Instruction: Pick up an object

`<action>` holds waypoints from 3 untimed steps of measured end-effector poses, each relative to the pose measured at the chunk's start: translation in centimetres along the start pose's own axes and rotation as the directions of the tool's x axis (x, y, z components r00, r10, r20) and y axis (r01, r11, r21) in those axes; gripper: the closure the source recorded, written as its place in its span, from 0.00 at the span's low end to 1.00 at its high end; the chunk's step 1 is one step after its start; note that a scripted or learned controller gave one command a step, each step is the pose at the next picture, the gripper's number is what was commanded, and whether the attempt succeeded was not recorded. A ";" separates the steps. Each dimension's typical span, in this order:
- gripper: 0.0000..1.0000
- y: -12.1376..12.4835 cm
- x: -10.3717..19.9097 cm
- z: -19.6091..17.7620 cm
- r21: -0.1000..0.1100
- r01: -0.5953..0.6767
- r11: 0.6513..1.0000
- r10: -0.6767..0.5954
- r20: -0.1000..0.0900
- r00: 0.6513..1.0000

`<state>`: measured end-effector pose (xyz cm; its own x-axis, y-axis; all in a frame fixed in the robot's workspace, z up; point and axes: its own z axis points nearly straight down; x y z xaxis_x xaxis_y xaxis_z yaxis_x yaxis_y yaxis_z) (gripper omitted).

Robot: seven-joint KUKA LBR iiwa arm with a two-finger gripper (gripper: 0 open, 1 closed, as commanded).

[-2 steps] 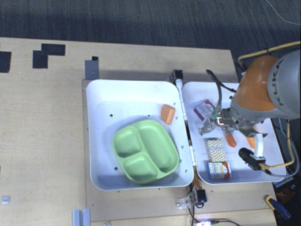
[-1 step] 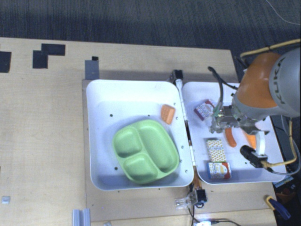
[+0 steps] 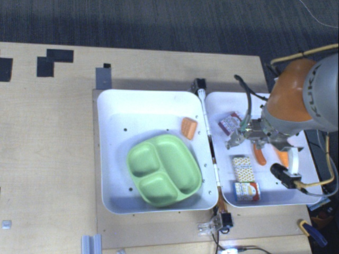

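Orange carrot (image 3: 259, 155) lies near-vertical, R bin (image 3: 222, 192); end effector (image 3: 249, 136) just above.

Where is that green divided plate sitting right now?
The green plate lies in the left bin, toward its front, with a small orange block just behind it.

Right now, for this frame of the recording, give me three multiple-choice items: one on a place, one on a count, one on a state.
1. Where does the green three-compartment plastic plate lie?
A. left white bin
B. right white bin
C. bare bench

2. How many compartments does the plate have?
A. two
B. three
C. five

3. How does the small orange block lie?
A. on the plate
B. on the bin floor, apart from the plate
C. under the gripper

Answers: 1 A, the plate fills the left bin's middle; 2 B, three hollows show; 3 B, white floor separates them.
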<state>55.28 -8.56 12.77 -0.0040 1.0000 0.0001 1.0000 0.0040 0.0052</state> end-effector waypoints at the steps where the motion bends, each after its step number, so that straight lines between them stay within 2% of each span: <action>1: 0.00 -5.7 -0.1 4.1 -0.002 -0.002 1.000 0.002 0.000 1.000; 2: 1.00 -5.5 0.0 2.9 -0.008 -0.001 1.000 0.001 0.001 1.000; 3: 1.00 -1.5 3.6 -5.7 0.001 0.001 1.000 -0.001 0.000 1.000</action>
